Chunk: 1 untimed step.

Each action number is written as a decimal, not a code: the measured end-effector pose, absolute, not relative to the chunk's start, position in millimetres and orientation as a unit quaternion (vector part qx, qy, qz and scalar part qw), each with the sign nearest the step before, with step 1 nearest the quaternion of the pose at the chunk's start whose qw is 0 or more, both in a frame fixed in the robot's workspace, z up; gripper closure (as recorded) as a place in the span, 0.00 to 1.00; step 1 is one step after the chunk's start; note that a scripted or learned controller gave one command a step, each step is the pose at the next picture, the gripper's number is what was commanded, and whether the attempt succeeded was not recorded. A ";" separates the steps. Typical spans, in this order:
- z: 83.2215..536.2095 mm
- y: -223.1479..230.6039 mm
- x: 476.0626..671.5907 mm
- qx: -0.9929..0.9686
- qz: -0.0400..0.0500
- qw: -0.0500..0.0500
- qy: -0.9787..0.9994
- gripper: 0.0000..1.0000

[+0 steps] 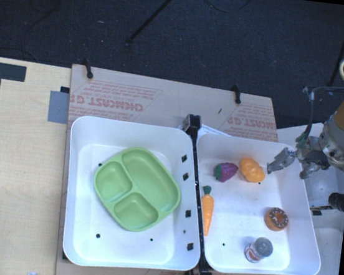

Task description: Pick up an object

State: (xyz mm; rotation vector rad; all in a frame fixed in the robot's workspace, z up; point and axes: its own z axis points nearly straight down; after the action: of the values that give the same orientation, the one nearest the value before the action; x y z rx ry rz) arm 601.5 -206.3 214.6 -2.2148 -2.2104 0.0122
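The right bin (287, 268) holds a purple toy vegetable (225, 171), an orange-yellow toy fruit (252, 170), a carrot (206, 212), a brown donut (276, 218) and a small can (259, 249). My gripper (294, 165) hangs over that bin's far right corner, just right of the orange-yellow fruit. Its two fingers are spread open with nothing between them.
A green divided plate (137, 187) lies in the left bin (85, 154). A black divider (193, 193) with clips runs between the two bins. Cardboard (133, 100) lies under both bins, and light wooden bench top (11, 163) extends to the left.
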 end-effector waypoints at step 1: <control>222.3 -206.3 604.4 -0.707 0.000 0.000 -0.707 0.00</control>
State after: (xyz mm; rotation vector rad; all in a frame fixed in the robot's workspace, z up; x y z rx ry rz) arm 604.4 -206.3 222.3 -2.2207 -2.2212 0.0011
